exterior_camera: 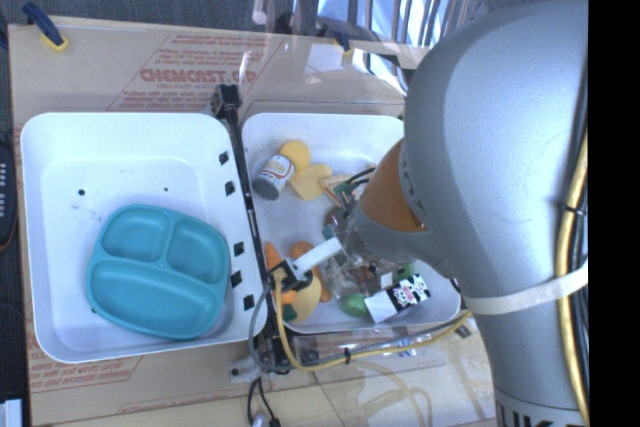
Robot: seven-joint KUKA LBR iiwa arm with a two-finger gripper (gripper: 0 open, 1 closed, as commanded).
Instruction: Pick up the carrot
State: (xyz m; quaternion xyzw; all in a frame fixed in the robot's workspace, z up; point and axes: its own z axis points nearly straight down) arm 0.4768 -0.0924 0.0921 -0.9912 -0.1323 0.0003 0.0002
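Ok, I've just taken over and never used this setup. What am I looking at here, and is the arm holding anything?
This is a single camera fixed above a bench, looking down at a slant on two shallow white bins. The big grey shape on the right is the robot arm, with an orange band above its wrist, reaching down into the right bin. Its pincer sits low among the toys there, too hidden for me to say whether it grips anything. That bin holds a small can, a yellow toy, an orange piece by the divider that is probably the carrot, something green and a black-and-white block. The left bin holds a blue divided plate.
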